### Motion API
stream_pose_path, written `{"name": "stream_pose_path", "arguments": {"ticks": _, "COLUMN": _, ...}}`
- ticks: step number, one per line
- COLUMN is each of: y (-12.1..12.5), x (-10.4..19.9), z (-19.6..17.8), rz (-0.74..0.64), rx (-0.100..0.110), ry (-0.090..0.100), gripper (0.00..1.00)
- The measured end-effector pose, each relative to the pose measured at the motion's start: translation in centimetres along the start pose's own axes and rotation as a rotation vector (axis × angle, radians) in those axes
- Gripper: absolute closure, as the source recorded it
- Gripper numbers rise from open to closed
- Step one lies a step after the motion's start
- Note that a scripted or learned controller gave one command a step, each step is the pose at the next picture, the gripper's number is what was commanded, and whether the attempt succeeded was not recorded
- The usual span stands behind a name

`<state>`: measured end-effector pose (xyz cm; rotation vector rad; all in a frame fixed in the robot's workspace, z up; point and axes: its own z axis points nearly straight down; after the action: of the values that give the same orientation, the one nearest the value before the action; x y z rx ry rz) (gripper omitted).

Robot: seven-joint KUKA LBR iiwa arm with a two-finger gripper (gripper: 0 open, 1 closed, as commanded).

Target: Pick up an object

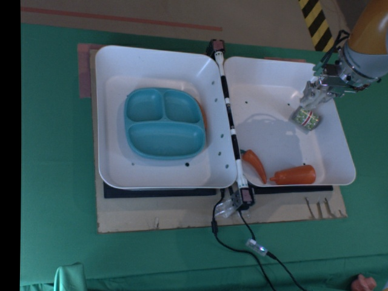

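Nearest the camera, at the bottom of the view, a black cable [267, 259] trails over the green bench cover toward the join between the two white bins. Next up, in the right bin [339, 144], two orange carrot-like pieces lie along the near wall — a longer one [294, 174] and a shorter curved one [254, 164], close together but apart. The left bin [115, 65] holds a teal divided plate [163, 123], flat, approx. centred. Farther back in the right bin, near its right wall, sits a small greenish can-like object [307, 119], tilted. The gripper [316, 100] hangs directly above it, reaching in from the right, fingertips at or just over the object's top — prob. lined up for a grab. Whether the fingers are spread or closed can't be told, and no hold on the object is evident. Farthest, a yellow-black hazard stripe [314, 8] marks the floor.
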<state>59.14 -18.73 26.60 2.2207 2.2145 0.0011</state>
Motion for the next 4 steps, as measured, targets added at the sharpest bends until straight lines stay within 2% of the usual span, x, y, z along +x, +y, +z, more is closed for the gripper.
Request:
{"name": "stream_pose_path", "arguments": {"ticks": 1, "y": -2.1, "x": -0.1, "z": -9.4, "rz": 0.001, "rx": 0.001, "ry": 0.000, "gripper": 1.00}}
{"name": "stream_pose_path", "arguments": {"ticks": 2, "y": -8.2, "x": -0.1, "z": -3.8, "rz": 0.002, "rx": 0.003, "ry": 0.001, "gripper": 1.00}}
{"name": "stream_pose_path", "arguments": {"ticks": 3, "y": -12.4, "x": -0.1, "z": -3.2, "rz": 0.002, "rx": 0.004, "ry": 0.002, "gripper": 1.00}}
{"name": "stream_pose_path", "arguments": {"ticks": 4, "y": -12.3, "x": 0.0, "z": -3.7, "rz": 0.001, "rx": 0.001, "ry": 0.001, "gripper": 1.00}}
